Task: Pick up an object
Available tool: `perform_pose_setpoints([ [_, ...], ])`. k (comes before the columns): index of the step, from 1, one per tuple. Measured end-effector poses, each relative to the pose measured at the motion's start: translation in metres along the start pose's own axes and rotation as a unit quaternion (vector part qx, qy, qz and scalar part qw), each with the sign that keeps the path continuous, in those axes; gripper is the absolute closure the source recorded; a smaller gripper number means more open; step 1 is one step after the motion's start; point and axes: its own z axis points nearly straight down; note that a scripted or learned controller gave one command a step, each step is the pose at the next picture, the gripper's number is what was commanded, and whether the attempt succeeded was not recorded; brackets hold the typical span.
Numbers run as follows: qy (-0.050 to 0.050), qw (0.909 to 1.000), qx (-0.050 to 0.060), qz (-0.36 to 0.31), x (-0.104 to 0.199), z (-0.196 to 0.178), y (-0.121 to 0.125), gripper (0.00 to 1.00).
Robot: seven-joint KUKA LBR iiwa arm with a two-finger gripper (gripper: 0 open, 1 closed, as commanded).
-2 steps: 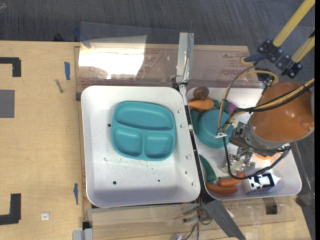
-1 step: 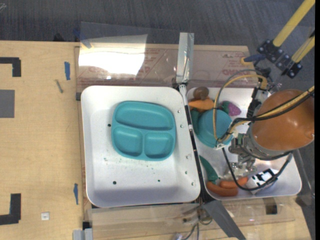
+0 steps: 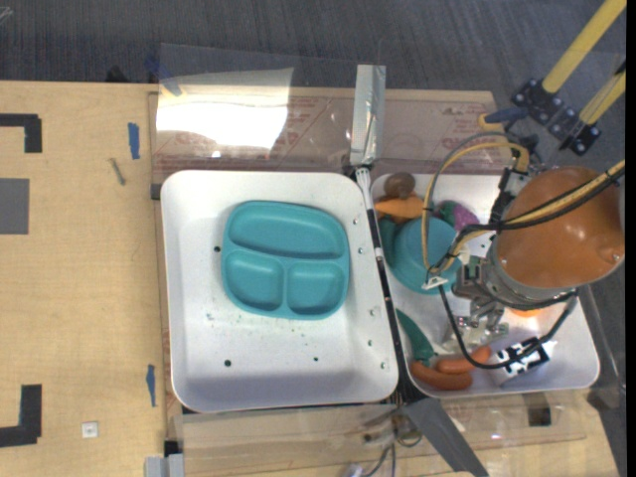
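My gripper hangs low inside the right bin, under the arm's orange band. Just below it lie a small orange piece and an orange-red sausage-shaped toy by the bin's front wall. A teal cup stands to the gripper's upper left. Behind the cup lie an orange toy, a brown round object and a purple object. A dark green piece lies left of the gripper. The arm hides much of the bin's right half.
The left bin holds a teal divided plate. Yellow and black cables loop over the right bin's back. A black-and-white tag lies right of the gripper. A metal divider rises between the bins at the back.
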Motion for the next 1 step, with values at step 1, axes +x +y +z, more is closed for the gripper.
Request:
perform_pose_setpoints([
  [1, -0.003, 0.9991, 0.007, -0.041, 0.0027, -0.001, 0.0191, 1.0],
])
